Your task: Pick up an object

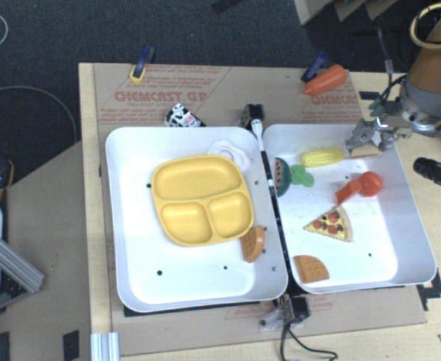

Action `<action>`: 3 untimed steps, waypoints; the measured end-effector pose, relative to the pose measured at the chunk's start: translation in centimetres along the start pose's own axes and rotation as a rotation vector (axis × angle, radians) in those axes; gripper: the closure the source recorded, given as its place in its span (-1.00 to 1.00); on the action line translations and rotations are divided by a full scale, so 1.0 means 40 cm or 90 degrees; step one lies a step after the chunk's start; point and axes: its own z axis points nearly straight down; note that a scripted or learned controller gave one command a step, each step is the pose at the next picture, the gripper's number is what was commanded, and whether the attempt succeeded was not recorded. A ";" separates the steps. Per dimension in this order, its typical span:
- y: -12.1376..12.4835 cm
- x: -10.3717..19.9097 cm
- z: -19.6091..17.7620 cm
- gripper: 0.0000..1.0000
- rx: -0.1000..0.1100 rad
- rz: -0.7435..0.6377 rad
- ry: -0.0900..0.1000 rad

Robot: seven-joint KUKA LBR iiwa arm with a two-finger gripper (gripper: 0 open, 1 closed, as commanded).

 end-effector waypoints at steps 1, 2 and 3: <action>-0.009 0.019 -0.144 1.00 0.000 0.000 0.000; -0.006 0.019 -0.180 1.00 0.002 0.000 0.001; -0.002 0.134 -0.170 1.00 0.007 -0.002 0.004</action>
